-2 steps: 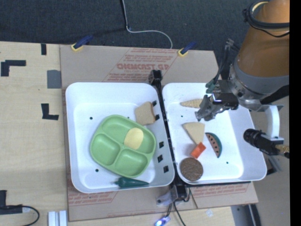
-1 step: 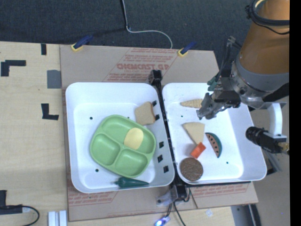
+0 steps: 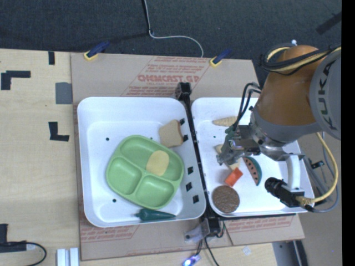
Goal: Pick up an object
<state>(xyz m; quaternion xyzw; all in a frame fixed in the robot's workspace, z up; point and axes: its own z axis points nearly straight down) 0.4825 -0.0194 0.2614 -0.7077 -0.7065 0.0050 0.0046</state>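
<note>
My gripper [image 3: 230, 154] hangs low over the middle of the right bin [image 3: 213, 111], under the orange and grey wrist. Just below it lies a small orange block [image 3: 233, 177]. A watermelon slice [image 3: 254, 169] lies to the right of that block. A brown round cookie [image 3: 226, 198] rests at the bin's front. A pale cone-shaped piece [image 3: 224, 121] lies toward the back of the bin. I see nothing between the fingers.
The left bin [image 3: 89, 148] holds a green divided plate [image 3: 145, 172] with a yellow piece [image 3: 157, 162] on it, a tan bread slice [image 3: 171, 133] behind it, and a dark green piece [image 3: 156, 215] at the front. A black divider clip [image 3: 183, 91] sits between the bins.
</note>
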